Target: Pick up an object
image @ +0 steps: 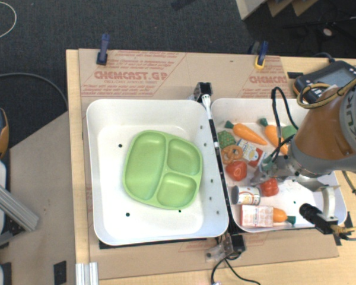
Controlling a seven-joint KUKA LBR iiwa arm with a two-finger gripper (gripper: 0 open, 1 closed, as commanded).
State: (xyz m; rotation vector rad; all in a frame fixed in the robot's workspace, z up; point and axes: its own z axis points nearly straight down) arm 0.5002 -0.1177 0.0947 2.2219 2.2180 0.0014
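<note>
Clutter is our worry: the gripper (267, 170) sits low in the right bin (338, 203) among crowded toy food, near a red tomato (269, 187); we cannot tell its finger state, so we risk nudging neighbours and gripping nothing.

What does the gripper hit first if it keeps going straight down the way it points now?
Probably the red tomato-like toy right under the gripper in the right bin, or bin floor beside it. Depth is hard to judge from this slanted view.

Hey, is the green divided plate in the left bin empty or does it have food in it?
Empty. The green divided plastic plate shows three bare compartments; the toy foods lie in the right white bin.
</note>
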